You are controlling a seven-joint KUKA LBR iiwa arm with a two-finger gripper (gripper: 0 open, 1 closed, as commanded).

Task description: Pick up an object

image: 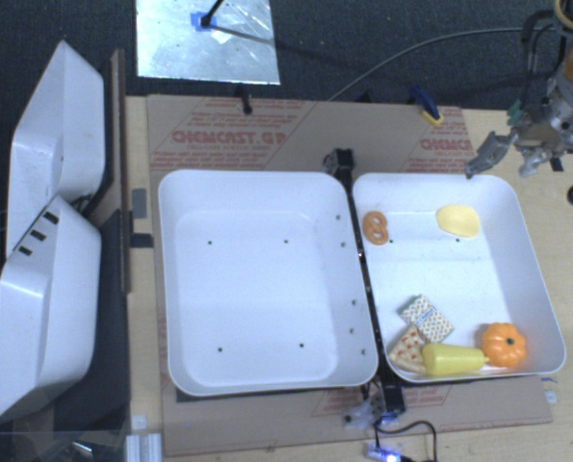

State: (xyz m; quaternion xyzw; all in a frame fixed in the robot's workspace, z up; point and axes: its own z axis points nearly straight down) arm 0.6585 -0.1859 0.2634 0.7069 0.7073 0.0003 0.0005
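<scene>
Gripper (509, 154): you see it up above the right bin's (536, 287) far edge, fingers spread apart, holding nothing.
Front of right bin: your orange pumpkin (503, 345), yellow pear shape (452, 359), pizza slice (408, 350), checkered packet (426, 318).
Back of right bin: pretzel (375, 226), pale yellow chip (457, 220).
Board (230, 135) writing: "CHEMCAST G P" in red.

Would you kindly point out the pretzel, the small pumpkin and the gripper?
pretzel (375, 225), camera view, on its looped middle.
small pumpkin (503, 345), camera view, on its orange body.
gripper (506, 156), camera view, midway between its fingertips.
</scene>
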